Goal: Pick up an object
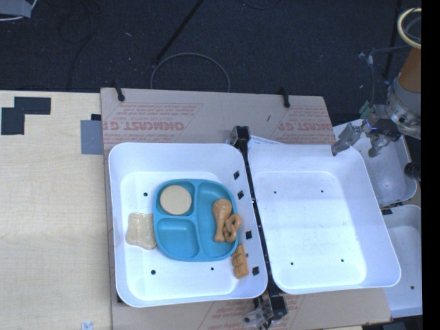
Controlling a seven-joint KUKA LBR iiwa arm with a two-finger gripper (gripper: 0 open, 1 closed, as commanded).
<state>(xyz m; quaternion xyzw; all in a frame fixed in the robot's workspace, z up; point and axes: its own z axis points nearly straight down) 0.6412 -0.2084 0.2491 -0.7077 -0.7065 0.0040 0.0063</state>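
Observation:
In the left bin (130, 280) lies a blue divided plate (184, 243). A round tan disc (174, 199) sits in its upper-left compartment and a twisted tan pretzel-like piece (225, 220) in its right one. A pale toast-like slice (141, 230) lies on the bin floor just left of the plate. A small tan lump (240, 261) rests against the bin's right wall. My gripper (358, 143) hangs above the far right corner of the right bin (316, 218), its fingers spread open with nothing between them, well away from all the objects.
A black hinge strip (249, 205) runs between the two bins. Both bins rest on a cardboard sheet (206, 119). The arm's orange band (411, 71) is at the right edge. A wooden tabletop (48, 212) spreads to the left.

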